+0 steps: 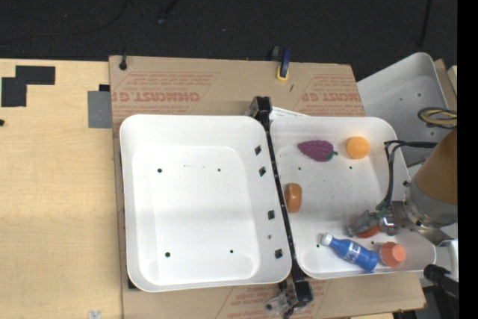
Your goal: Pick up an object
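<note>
Two shallow white plastic bins side by side on a cardboard sheet over the bench. Left bin: bare floor with a few small dark holes. Right bin has all the objects. Purple grape-bunch-shaped toy sits far-centre, a round orange ball just right of it, apart. A small orange-brown rounded piece lies against the left wall by the black divider clips between the bins. Near edge of the right bin: a blue plastic bottle with a white cap lies on its side, cap pointing left, and an orange-red round object sits just beside the bottle's right end, touching or nearly so. The grey arm with its orange band comes in from the right; the two-finger gripper is low in the right bin, just far of the bottle, right of centre. Cannot tell its state, the tip is a blur of grey metal and reddish bits; nothing is clearly in it. A blue-and-yellow clamp is on the far edge of the cardboard.
</note>
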`<action>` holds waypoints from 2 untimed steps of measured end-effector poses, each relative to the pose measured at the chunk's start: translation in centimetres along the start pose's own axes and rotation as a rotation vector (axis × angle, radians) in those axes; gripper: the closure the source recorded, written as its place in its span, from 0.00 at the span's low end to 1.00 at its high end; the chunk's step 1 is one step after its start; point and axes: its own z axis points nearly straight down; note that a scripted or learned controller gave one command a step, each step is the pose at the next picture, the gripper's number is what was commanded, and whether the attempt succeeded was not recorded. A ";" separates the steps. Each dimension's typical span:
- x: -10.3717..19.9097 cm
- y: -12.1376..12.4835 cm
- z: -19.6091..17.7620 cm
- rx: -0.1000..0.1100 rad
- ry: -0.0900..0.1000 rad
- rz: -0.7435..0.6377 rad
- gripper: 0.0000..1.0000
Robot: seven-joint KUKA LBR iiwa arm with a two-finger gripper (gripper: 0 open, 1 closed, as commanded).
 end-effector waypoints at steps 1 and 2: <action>0.0 0.0 0.0 0.000 0.000 0.001 0.00; 0.0 0.0 0.0 0.000 0.000 0.002 0.00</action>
